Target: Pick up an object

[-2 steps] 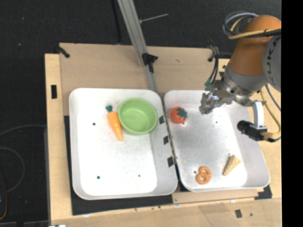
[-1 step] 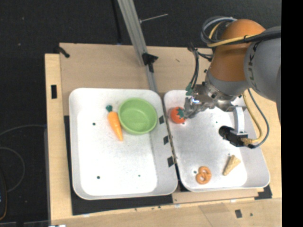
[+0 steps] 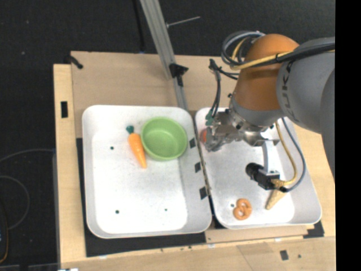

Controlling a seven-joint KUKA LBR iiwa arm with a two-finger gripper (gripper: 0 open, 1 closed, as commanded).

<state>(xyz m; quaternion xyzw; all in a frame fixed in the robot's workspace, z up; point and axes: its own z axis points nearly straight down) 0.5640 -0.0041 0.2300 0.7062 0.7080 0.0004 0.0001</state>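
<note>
My gripper [image 3: 214,138] hangs low over the far left corner of the right bin [image 3: 304,208], close to the wall between the two bins. A small reddish thing [image 3: 202,134] shows at the gripper's left side; whether it is held is unclear. An orange pretzel-shaped piece [image 3: 242,209] lies near the front of the right bin. A tan wedge [image 3: 274,199] lies to the right of it. In the left bin [image 3: 101,208] a green bowl [image 3: 164,139] stands at the far side, with an orange carrot [image 3: 137,149] touching its left edge.
A grey metal pole [image 3: 161,35] slants down from the top to the far rim between the bins. The arm's bulky orange and grey body [image 3: 271,89] covers the far part of the right bin. The wooden bench [image 3: 113,78] surrounds both bins.
</note>
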